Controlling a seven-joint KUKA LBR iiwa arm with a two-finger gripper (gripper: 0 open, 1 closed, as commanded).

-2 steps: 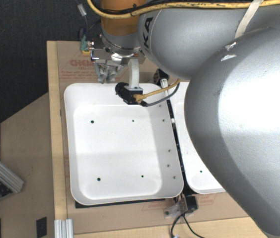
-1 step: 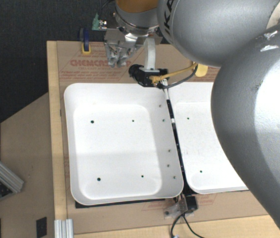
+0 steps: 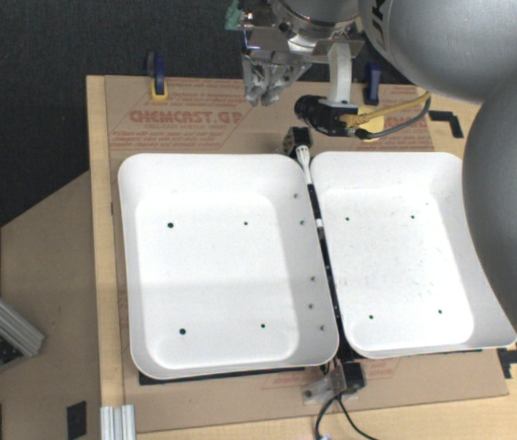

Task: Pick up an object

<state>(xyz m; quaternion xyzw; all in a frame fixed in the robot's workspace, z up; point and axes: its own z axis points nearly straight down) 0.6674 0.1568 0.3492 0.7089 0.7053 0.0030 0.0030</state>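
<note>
Brown board (image 3: 194, 117) underlies two white bins; left bin (image 3: 213, 264) and right bin (image 3: 405, 255) sit below the claw (image 3: 265, 85), whose opening I cannot tell.

Red lettering printed on the brown board (image 3: 194, 117) covering the table, beyond the two white bins, reads "CHEMCAST GP" in large capitals, seen slightly faded and running left to right. Lines of smaller red print above and below it are too small to make out. On the grey arm (image 3: 378, 3) at the top, part of a dark letter "K" shows, the rest cut off.
</note>
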